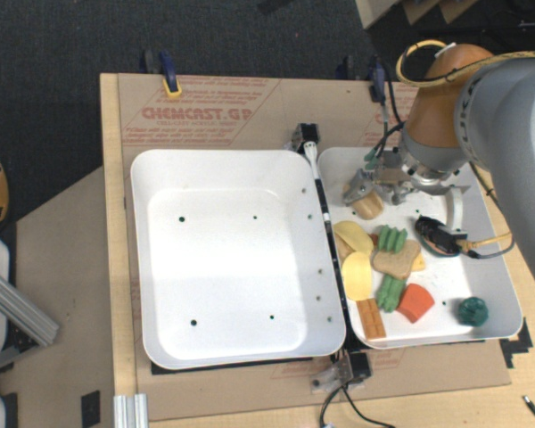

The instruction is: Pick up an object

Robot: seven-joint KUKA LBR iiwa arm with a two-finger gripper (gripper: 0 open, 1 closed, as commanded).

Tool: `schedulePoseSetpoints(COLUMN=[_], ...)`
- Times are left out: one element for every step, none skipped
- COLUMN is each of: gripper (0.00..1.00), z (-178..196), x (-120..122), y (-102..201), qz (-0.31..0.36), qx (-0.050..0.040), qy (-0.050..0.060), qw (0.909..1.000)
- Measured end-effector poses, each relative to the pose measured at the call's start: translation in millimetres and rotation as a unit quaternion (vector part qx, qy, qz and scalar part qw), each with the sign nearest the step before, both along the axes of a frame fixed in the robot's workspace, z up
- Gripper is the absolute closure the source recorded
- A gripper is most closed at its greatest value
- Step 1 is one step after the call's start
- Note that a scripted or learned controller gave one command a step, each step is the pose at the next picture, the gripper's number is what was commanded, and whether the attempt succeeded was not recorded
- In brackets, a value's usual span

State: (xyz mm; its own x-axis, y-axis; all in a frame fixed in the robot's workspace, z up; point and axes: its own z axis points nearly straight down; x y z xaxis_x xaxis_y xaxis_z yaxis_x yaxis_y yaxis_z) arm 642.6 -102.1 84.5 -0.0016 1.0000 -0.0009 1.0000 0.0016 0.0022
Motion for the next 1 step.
schedulePoseSetpoints(gripper=[1.0], z=[11.4], x=[-0.4], y=[0.4], qz=[0.0], qx=[0.0], qy=[-0.001], qw=[1.0])
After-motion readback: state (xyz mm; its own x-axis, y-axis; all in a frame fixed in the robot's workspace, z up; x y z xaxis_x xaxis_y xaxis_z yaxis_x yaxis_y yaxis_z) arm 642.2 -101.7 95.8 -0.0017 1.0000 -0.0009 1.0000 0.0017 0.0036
